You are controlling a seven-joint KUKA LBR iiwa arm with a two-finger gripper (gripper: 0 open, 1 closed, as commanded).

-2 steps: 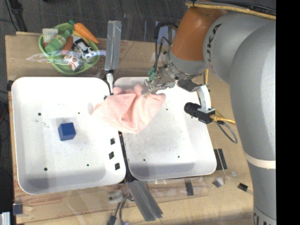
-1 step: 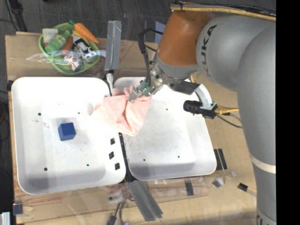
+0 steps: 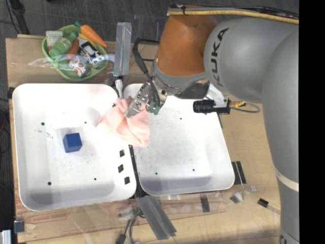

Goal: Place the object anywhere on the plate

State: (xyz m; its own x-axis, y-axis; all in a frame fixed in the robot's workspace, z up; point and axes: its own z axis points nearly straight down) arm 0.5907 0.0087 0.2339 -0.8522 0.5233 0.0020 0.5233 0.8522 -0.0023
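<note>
While KUKA shows on the arm (image 3: 238, 50), the jaws (image 3: 143, 104) seemingly grip a pink cloth (image 3: 129, 122) — straddling 2 bins.

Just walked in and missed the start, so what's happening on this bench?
The grey KUKA arm reaches in from the right, and its gripper sits at a pink cloth that drapes over the divide between the two white bins. The cloth bunches up toward the gripper, though whether it is actually pinched is hard to tell. A blue cube lies alone in the left bin. A green bowl of toy food stands behind the bins.
</note>
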